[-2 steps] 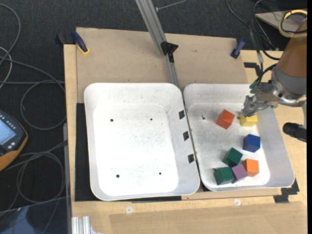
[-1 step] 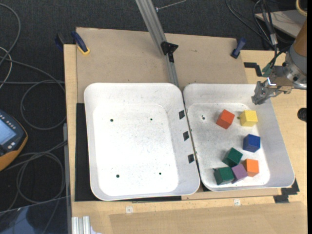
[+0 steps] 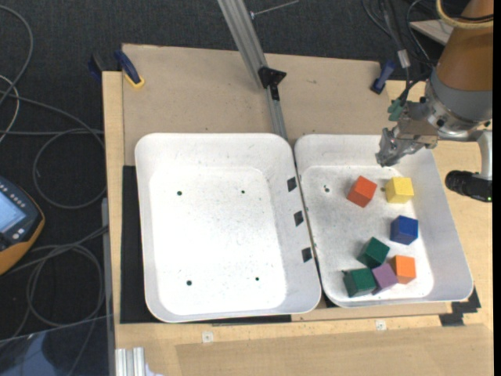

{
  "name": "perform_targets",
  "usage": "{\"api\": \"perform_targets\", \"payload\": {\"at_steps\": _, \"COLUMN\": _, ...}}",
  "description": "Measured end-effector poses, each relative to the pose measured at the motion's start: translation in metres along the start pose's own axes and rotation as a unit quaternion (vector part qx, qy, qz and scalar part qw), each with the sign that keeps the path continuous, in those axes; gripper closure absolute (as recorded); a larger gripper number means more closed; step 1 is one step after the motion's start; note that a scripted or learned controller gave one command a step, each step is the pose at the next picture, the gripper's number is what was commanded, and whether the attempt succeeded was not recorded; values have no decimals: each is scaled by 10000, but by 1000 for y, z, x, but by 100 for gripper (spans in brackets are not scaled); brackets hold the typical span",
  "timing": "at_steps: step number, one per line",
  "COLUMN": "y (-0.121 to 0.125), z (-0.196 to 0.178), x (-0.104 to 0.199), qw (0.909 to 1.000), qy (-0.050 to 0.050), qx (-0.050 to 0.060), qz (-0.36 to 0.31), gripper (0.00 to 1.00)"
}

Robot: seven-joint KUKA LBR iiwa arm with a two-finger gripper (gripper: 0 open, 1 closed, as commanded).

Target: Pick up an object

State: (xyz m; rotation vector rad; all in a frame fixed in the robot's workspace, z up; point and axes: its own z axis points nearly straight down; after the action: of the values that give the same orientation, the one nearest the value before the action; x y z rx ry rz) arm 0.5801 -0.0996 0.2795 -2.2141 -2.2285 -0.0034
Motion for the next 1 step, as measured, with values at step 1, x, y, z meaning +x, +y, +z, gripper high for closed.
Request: {"api": "perform_targets", "payload": {"at_steps": 1, "y": 11, "z": -2, "x": 51, "qw": 10000, "qy": 0, "qx": -4, "qz": 0, "gripper": 100}}
